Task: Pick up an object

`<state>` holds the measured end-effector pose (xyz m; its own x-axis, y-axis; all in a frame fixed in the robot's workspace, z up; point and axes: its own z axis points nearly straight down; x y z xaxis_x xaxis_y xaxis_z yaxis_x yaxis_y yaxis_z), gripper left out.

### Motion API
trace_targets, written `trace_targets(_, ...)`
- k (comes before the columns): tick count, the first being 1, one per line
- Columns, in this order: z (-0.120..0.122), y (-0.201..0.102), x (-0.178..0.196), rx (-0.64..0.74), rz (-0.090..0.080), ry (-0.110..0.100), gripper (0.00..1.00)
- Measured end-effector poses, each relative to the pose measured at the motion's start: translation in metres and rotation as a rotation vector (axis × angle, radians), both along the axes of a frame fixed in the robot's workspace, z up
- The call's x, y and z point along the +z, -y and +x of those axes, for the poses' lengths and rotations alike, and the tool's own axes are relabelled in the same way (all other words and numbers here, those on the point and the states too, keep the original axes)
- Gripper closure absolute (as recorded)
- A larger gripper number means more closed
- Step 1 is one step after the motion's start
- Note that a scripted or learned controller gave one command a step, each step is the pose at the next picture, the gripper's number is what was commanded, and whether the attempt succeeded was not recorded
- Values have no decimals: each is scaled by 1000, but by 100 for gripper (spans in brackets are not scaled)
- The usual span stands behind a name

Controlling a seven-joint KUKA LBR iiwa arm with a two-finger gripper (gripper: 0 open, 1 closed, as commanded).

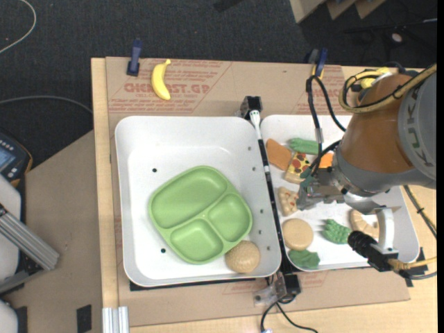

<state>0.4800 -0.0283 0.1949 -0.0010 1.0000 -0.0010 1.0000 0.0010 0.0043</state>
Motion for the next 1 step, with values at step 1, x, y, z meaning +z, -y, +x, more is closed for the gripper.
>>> trace_targets(1,1,0,10,1,-1,2,100)
